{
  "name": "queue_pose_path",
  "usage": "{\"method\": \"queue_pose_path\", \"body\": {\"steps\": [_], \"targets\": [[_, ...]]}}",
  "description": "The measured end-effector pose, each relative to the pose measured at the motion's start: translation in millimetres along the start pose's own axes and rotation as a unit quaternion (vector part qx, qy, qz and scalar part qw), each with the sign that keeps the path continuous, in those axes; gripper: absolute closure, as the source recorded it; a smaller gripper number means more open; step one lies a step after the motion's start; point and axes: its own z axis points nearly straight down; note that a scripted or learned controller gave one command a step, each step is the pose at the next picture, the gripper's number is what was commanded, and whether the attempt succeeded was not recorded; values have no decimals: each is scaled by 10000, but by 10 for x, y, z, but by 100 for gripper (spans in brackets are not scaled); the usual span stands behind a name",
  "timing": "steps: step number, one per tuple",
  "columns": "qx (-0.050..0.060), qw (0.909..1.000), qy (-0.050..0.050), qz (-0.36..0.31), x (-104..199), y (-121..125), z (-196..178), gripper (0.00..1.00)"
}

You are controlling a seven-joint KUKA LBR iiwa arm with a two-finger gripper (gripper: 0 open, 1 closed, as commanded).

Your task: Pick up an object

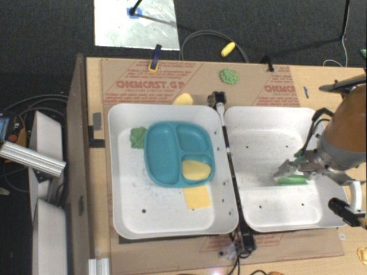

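Observation:
A small green stick-shaped object (293, 180) lies on the floor of the right bin (258, 136), towards its right side. My gripper (289, 171) is low in that bin, right over the green object and touching or nearly touching its upper edge. The grey and orange arm (347, 133) comes in from the right and hides the bin's right wall. I cannot see the object held between anything.
The left bin (123, 153) holds a blue divided plate (163, 153) with a yellow lump (195, 169) on it, a flat yellow slice (198, 197) and a green leafy piece (138, 136). On the cardboard behind the bins lie a yellow piece (183, 99) and a green round piece (229, 76).

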Motion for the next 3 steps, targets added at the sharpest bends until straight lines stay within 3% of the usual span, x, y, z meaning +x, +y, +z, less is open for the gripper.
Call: {"method": "queue_pose_path", "body": {"steps": [1,2,3], "targets": [[-36,10000,2,-24,-100,184,532,0],[-58,10000,3,-28,-94,193,398,100],[-118,9999,23,-109,1151,759,-567,100]]}}
